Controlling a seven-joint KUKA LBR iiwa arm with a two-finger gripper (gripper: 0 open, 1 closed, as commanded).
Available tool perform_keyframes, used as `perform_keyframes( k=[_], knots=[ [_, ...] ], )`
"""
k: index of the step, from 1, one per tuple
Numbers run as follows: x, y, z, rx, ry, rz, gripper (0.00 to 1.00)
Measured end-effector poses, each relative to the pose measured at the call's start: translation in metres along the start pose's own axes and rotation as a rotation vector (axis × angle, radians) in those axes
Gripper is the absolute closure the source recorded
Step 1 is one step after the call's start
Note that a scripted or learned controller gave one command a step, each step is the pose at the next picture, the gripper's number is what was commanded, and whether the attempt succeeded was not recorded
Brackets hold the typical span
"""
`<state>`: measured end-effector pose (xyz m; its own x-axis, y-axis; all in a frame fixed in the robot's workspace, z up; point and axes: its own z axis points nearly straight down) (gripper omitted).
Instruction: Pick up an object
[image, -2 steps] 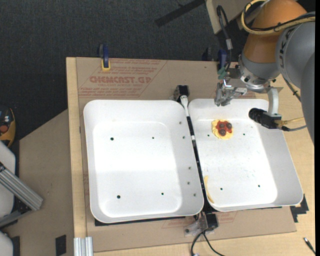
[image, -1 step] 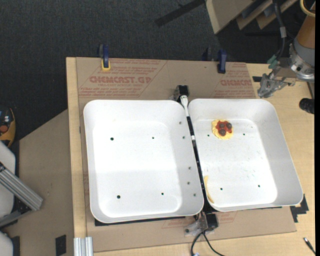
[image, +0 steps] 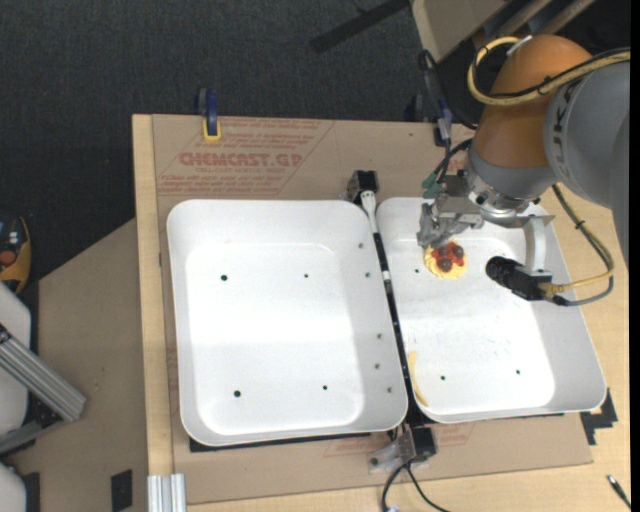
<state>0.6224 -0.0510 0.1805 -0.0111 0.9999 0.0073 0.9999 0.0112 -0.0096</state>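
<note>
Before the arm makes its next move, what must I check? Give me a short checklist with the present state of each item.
1. Target in view: small red and yellow object in the right bin: ok.
2. Gripper placed over the object: ok.
3. Object between its fingers: cannot tell.
4. Object away from the bin wall: ok.
5. Nothing else beside the object: ok.
6. Left bin not involved in the move: ok.

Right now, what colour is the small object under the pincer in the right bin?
Yellow-orange with red patches, seen in the camera view: the small object lies just below the pincer.
</note>
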Motion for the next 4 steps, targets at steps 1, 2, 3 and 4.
perform_keyframes(
  k=[1, 2, 3, 4],
  knots=[
    [0.08, 0.032, -0.141, -0.028, -0.005, 0.001, 1.0],
    [-0.067, -0.023, -0.114, -0.005, -0.012, 0.027, 1.0],
    [0.012, -0.032, -0.107, -0.007, -0.004, 0.004, 1.0],
    [-0.006, -0.016, -0.158, -0.017, -0.009, 0.011, 1.0]
  ],
)
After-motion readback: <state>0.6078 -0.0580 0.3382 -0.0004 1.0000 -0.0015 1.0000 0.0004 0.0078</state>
